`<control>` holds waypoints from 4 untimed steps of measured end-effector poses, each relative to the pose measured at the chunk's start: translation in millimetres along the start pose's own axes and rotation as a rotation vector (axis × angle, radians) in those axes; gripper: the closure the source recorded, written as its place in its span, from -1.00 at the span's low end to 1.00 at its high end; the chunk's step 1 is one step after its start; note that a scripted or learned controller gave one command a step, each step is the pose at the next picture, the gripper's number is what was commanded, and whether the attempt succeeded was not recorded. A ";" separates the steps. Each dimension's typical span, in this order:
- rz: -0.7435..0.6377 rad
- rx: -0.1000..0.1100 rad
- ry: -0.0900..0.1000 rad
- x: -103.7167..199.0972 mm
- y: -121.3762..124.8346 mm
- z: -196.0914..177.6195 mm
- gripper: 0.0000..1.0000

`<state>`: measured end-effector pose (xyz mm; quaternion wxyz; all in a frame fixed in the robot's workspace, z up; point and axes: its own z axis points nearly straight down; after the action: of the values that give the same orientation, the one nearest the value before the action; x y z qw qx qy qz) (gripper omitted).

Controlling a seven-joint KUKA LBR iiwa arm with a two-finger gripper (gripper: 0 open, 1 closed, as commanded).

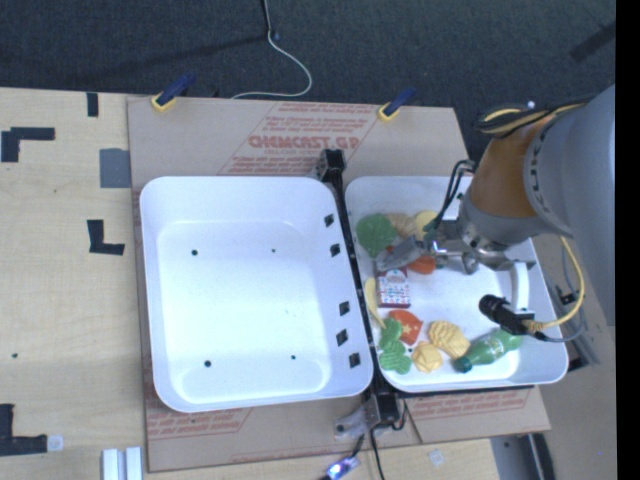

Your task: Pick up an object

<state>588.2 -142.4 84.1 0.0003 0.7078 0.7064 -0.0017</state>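
Two white bins are seen on the bench; the gripper (412, 254) is lowered into the right bin (545, 368) among toys, its grip impossible to tell.

A pale wooden table (60, 298) with black tape marks fills the left of the frame. A brown printed cardboard sheet (290, 143), clipped by two yellow-and-blue clamps (172, 91), lies at centre. Dark grey carpet floor (400, 28) spans the top, crossed by a thin white cable (285, 53).
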 end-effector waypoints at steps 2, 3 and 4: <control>0.010 -0.026 -0.018 36.0 38.4 -7.5 -1.00; 0.009 -0.016 -0.014 34.8 -10.4 -4.4 -1.00; 0.001 0.002 0.000 -11.5 -31.6 0.2 -1.00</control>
<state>556.6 -153.8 84.0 -0.0005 0.7083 0.7059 -0.0024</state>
